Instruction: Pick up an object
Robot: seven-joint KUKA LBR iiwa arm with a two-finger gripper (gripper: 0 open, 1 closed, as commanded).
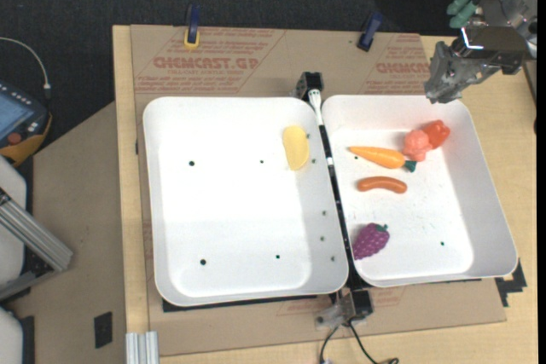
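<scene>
The right bin [486, 209] holds an orange carrot [378, 156], a small sausage [381, 184], a purple bunch of grapes [370, 240] and a red-pink toy [426, 139]. A pale yellow piece [295, 147] lies in the left bin [171, 209] by its right wall. My gripper [444, 85] hangs above the far right corner of the right bin, apart from all the objects and a little up and right of the red-pink toy. Nothing is seen between its fingers.
Both bins rest on a brown cardboard sheet [136, 286] held by a blue clamp [193, 26] and another clamp [370, 30] at the back. A black bracket [308, 85] sits between the bins at the far end. Cables hang at the upper right.
</scene>
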